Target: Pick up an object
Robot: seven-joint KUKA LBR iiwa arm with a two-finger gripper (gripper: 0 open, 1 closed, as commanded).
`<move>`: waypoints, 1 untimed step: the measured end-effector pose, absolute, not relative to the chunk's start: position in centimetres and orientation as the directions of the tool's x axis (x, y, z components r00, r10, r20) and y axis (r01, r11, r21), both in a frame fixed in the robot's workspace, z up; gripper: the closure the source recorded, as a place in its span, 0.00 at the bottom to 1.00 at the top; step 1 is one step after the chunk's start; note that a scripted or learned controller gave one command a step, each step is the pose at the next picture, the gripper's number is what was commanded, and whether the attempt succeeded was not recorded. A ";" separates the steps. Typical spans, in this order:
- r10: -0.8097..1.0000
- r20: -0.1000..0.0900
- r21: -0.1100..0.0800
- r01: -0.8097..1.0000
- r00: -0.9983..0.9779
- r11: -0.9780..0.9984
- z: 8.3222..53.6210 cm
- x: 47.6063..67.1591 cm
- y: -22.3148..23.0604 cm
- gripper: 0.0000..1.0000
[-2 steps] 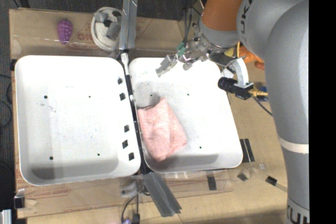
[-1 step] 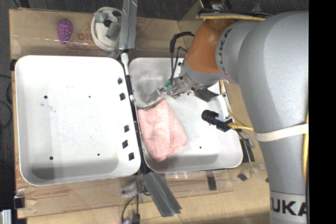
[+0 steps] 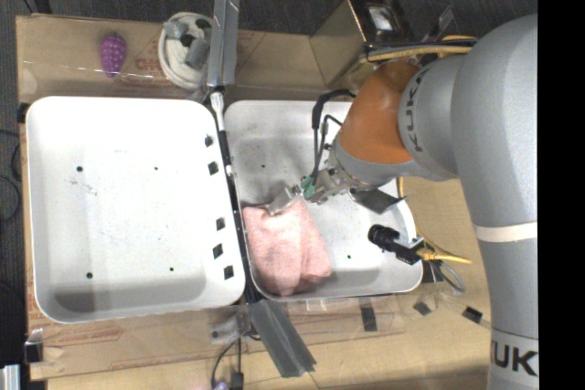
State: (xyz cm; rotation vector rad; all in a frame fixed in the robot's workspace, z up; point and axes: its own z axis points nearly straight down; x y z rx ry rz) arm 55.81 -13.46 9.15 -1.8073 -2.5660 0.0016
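Camera view looks down on a brown tabletop (image 3: 64,59) with two white bins side by side. The left bin (image 3: 119,196) has a few small dark specks on its floor. The right bin (image 3: 361,228) holds a pink cloth (image 3: 283,247), folded or bunched, lying in the near left corner against the wall shared with the other bin.

The grey arm (image 3: 475,105) comes in from the right, and its orange band (image 3: 377,125) sits over the far half of the right bin. The end effector (image 3: 300,191) is low in that bin, at the cloth's far right edge, touching it or just above it; which one cannot be told. Whether it is released or clenched cannot be told either, since the tip is small and partly hidden by the wrist. Nothing can be seen grasped in it, and the cloth lies flat on the bin floor.

Beyond the bins, a small purple thing (image 3: 112,53) rests on the tabletop behind the left bin. Near it stands a white round thing (image 3: 181,46), beside a grey upright bar (image 3: 223,32). A tan box (image 3: 352,30) sits behind the right bin.
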 end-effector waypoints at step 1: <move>0.940 0.002 -0.004 0.940 -0.340 0.340 10.1 55.8 -13.5 1.00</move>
